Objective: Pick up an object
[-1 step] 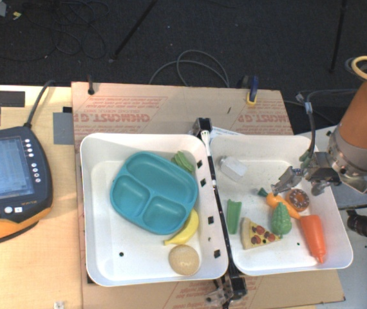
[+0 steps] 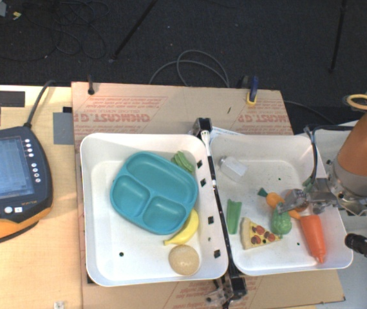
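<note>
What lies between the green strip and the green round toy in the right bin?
In the camera view, the pizza slice lies between the green strip and the green round toy, slightly nearer the front of the right bin.

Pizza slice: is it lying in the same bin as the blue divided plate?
No: the pizza slice lies in the right bin, while the blue divided plate sits in the left bin.

My arm (image 2: 357, 156): grey casing with a rounded orange band above the wrist, blurred at the frame's edge. Wrist block grey and boxy. My gripper (image 2: 293, 201) is dull silver metal; a thin dark cable runs alongside.
</note>
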`<state>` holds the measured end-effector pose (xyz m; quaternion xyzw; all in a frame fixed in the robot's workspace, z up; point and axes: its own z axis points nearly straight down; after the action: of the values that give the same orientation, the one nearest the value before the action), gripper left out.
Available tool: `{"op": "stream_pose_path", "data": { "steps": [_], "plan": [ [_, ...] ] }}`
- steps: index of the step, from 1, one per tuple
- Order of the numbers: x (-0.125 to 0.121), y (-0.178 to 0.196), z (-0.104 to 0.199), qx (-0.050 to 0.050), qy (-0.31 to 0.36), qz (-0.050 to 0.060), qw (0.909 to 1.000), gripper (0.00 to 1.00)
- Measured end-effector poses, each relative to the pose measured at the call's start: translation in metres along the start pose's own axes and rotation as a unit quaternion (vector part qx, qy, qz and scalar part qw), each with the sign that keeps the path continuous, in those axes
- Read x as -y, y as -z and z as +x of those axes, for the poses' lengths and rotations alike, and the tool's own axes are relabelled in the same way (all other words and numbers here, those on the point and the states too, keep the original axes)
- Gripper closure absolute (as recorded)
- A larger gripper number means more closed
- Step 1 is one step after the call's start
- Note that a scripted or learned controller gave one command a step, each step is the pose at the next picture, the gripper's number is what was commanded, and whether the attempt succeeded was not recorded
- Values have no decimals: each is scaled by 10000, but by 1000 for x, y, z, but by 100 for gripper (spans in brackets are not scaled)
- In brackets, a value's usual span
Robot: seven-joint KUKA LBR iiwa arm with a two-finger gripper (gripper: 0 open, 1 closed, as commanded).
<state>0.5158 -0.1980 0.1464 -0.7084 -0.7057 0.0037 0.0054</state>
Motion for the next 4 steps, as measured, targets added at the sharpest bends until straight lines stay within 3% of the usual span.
{"op": "stream_pose_path", "data": {
  "steps": [1, 2, 3, 4],
  "plan": [
    [-53, -57, 7, 26, 19, -64, 10000, 0],
    [-19, -55, 65, 36, 33, -108, 9999, 0],
    [-15, -56, 107, 59, 7, -114, 9999, 0],
    [-17, -44, 103, 69, -24, -127, 9999, 100]
  ]
}}
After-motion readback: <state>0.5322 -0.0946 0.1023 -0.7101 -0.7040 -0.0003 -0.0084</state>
